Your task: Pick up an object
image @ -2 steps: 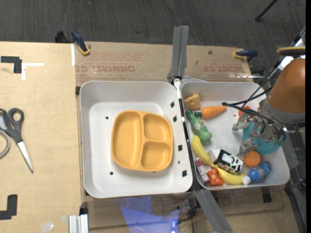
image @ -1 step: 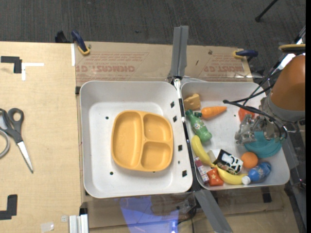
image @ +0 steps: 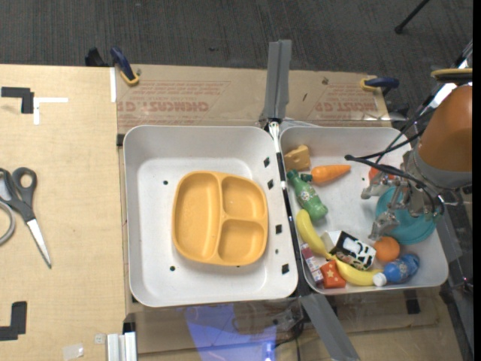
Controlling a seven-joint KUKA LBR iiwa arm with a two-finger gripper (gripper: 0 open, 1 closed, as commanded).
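Wooden bench point(image: 60, 292) is carrying scissors point(image: 28, 209) at left and two white bins over dark carpet. Left bin point(image: 143, 277) is holding a yellow divided plate point(image: 220, 219). Gripper point(image: 391, 201) is hanging over the right bin point(image: 338, 138), fingers slightly apart, gripping nothing, above the teal bowl point(image: 409, 222). Arm is reaching in from the right.

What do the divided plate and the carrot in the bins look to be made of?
Divided plate: probably molded plastic, one even yellow-orange, with a soft sheen and rounded compartment ridges.
Carrot: likely a plastic toy, uniformly orange and smooth; too small to be sure.
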